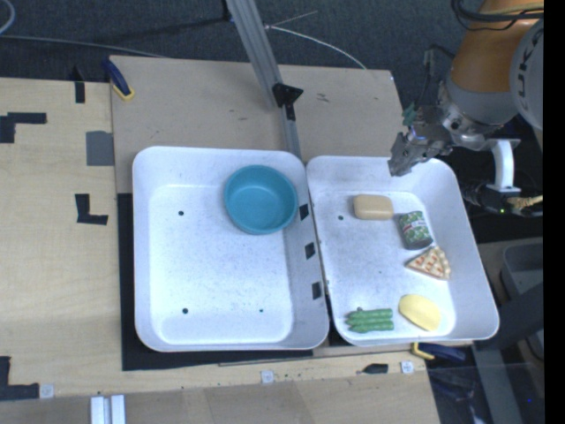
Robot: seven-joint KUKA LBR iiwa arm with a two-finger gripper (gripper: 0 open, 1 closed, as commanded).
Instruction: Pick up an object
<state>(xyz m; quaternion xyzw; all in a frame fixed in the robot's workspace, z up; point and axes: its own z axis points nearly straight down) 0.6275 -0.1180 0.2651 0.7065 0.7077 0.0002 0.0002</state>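
Right white bin (472,276), near to far: green bean bundle (369,320), yellow lemon-like piece (419,312), pizza slice (430,262), dark green packet (412,229) (label unreadable), tan bread-like block (372,207). Hand (402,164) hovers above the far rim; fingers' state, can't tell.

At the upper right of the frame the end effector (408,159) hangs over the far rim of the right bin (472,325), which holds a tan block (372,207), green packet (413,229), pizza slice (430,262), lemon (419,312) and green beans (369,320). A blue bowl (259,199) sits in the left bin (168,325).
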